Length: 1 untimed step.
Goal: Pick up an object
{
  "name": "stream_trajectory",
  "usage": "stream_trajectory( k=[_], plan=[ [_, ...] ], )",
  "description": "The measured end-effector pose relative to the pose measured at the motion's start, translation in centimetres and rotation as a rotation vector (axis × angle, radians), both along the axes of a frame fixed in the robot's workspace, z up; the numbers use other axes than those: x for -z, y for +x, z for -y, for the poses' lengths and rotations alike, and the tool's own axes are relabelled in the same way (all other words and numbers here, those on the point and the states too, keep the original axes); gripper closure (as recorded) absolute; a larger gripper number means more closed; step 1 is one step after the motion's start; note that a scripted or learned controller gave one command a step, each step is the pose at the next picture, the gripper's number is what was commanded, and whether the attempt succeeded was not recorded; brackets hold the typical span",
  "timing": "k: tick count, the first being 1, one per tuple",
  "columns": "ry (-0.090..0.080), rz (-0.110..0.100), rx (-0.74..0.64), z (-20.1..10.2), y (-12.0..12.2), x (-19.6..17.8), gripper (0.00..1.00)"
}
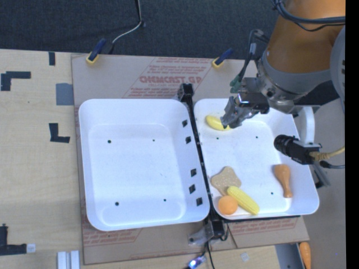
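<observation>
In the right bin [258, 150] lie a yellow banana-shaped piece [213, 122] near the far left corner, a tan bread slice [225, 179], an orange ball [227, 205], a yellow corn cob [243, 200] and an orange drumstick [283, 179] at the right side. My gripper [231, 120] hangs low over the right end of the banana piece, its dark fingers touching or just above it. The fingers hide that end of the banana.
The left bin [137, 161] sits beside the right one, with a black divider strip [193, 150] between them. A black cylindrical fitting [291, 145] juts over the right bin's right side. Clamps hold the cardboard base at the far edge.
</observation>
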State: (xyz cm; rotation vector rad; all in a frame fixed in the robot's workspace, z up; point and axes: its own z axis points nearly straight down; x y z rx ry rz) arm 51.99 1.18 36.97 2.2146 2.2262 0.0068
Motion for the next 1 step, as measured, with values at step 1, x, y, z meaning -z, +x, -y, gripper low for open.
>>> stream_trajectory(
  k=[1],
  plan=[
    [-0.003,-0.018,0.001,-4.81,3.55,13.96,1.0]
  ],
)
